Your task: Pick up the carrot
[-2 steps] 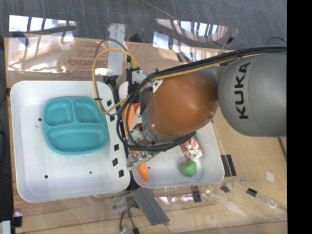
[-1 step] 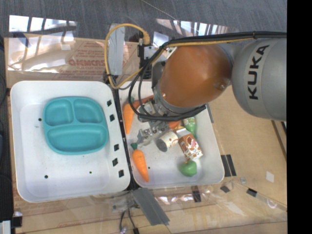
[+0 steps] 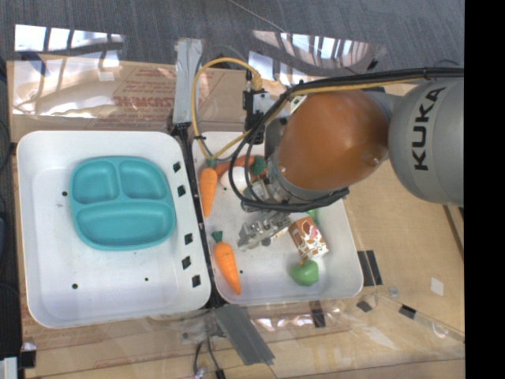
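Observation:
Two carrots lie in the right bin (image 3: 339, 287). One carrot (image 3: 207, 189) lies along the bin's left wall near the back. The other carrot (image 3: 227, 266) lies near the front left corner, green top pointing back. A third orange piece (image 3: 237, 165) shows partly under the arm at the back. My gripper (image 3: 260, 231) hangs low over the middle of the right bin, just right of and behind the front carrot and apart from it. The orange wrist band (image 3: 331, 140) hides the bin's back half.
A small printed carton (image 3: 308, 238) and a green fruit (image 3: 304, 272) lie right of the gripper in the right bin. The left bin (image 3: 39, 290) holds a teal divided plate (image 3: 121, 201). A black divider (image 3: 193, 227) with clips runs between the bins.

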Action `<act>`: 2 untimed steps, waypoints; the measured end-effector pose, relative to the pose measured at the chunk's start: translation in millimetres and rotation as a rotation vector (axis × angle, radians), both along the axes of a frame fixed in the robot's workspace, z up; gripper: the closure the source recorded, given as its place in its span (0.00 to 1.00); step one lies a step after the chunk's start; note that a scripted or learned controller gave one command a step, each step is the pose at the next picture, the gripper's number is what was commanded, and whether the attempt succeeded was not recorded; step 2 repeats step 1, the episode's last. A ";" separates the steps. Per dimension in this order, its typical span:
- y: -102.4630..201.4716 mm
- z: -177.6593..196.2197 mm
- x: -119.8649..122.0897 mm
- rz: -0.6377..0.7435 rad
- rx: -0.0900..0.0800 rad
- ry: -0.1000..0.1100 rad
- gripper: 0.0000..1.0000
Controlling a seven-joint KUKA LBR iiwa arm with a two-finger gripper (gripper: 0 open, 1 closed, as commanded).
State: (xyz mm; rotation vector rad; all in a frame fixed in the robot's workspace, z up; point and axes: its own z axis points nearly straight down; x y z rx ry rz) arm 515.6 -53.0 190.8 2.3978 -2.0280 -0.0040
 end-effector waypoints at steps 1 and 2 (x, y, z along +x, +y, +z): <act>49.7 -0.2 -39.9 0.242 0.002 0.001 1.00; 49.7 -0.2 -39.9 0.242 0.002 0.001 1.00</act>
